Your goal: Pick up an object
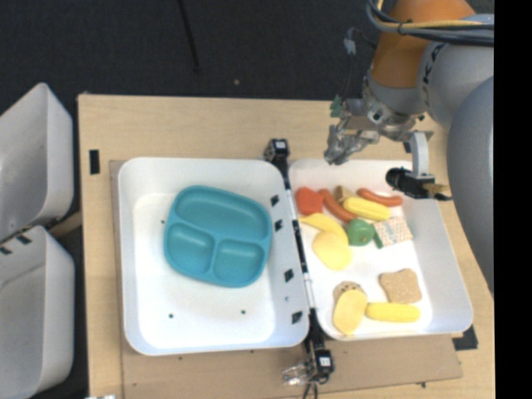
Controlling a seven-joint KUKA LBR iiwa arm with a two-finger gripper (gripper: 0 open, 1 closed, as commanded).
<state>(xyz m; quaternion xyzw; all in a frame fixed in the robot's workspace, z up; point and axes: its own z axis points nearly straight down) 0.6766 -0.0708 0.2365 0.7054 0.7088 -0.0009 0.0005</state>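
The right bin [445, 285] holds several toy foods: a red-orange piece [309, 199], a hot dog [379, 196], a yellow banana [366, 209], a green piece [360, 233], a yellow round piece [332, 249], a brown toast slice [401, 287], a yellow pod [392, 312] and a yellow oval [350, 311]. My gripper [340, 151] hangs above the far left corner of this bin, over its rim, apart from the food. Nothing shows between its fingers.
The left bin [141, 314] holds a teal divided plate [218, 236]. A black clip [277, 149] sits at the far end of the seam between the bins, just left of the gripper. The wooden bench [208, 123] runs behind both bins.
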